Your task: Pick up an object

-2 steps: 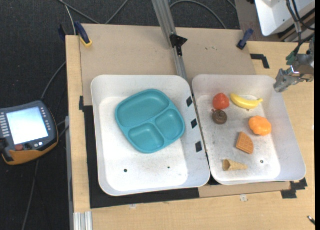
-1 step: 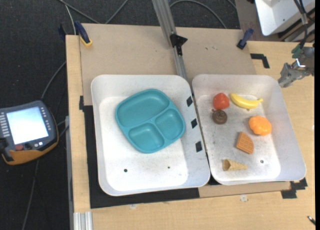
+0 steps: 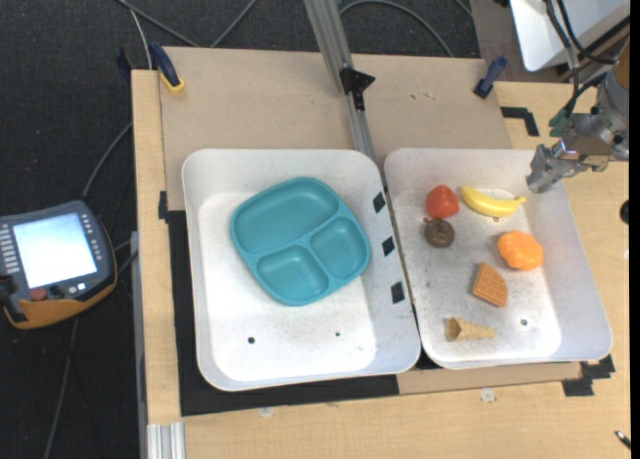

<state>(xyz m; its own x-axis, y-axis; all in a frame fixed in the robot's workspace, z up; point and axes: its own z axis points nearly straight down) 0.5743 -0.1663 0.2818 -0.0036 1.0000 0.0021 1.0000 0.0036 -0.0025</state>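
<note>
Here the gripper (image 3: 540, 175) hovered over the right bin's (image 3: 580, 342) far right corner; whether it was open, I could not tell. The banana (image 3: 490, 202) lay just left of it, its long axis running left-right.

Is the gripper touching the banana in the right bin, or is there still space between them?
Apart. The camera view shows white bin floor between the gripper and the banana; the gripper sits beside the banana's right tip.

Matt teal plastic divided plate (image 3: 299, 240), smooth white plastic bins (image 3: 300, 357) scuffed with dark specks, glossy yellow plastic banana (image 3: 490, 202), matt tan board tabletop (image 3: 260, 97), brushed metal tool (image 3: 545, 169)
</note>
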